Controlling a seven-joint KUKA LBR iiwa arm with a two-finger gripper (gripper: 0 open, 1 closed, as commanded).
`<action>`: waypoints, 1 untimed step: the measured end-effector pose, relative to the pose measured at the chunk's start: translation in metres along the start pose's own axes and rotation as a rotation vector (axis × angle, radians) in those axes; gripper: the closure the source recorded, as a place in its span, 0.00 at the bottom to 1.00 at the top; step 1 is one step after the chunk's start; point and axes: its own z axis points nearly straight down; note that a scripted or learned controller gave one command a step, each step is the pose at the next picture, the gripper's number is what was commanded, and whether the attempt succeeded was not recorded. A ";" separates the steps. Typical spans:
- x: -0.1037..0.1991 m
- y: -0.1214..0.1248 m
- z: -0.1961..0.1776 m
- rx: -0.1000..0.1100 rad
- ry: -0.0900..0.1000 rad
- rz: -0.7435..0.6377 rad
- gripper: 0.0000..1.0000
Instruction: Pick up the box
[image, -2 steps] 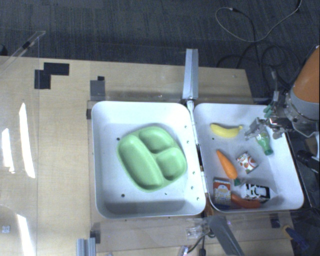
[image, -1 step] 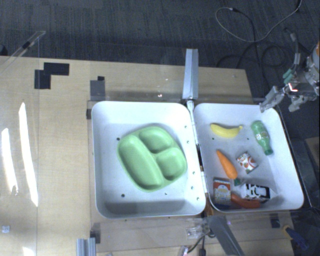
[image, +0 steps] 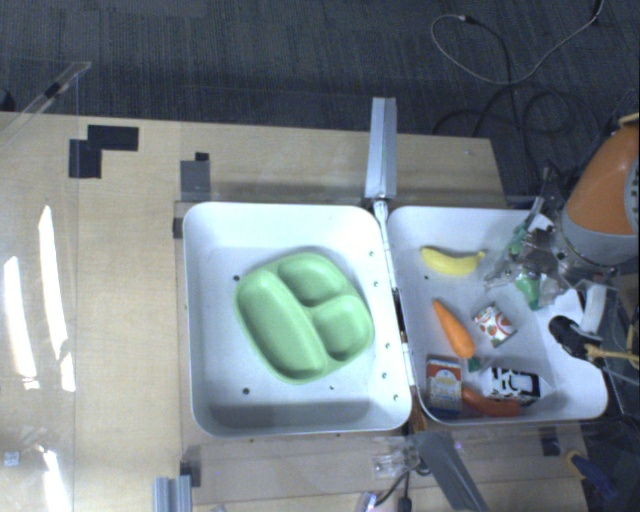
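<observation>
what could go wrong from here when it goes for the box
1. The box sits in the near corner of the right bin, close to the wall, so a finger may hit the rim.
2. A red item and a black-and-white pack crowd it, and the carrot lies just above; the gripper may grab or knock one instead.
</observation>
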 end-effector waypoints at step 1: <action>0.000 0.000 0.000 -0.001 0.000 0.001 0.00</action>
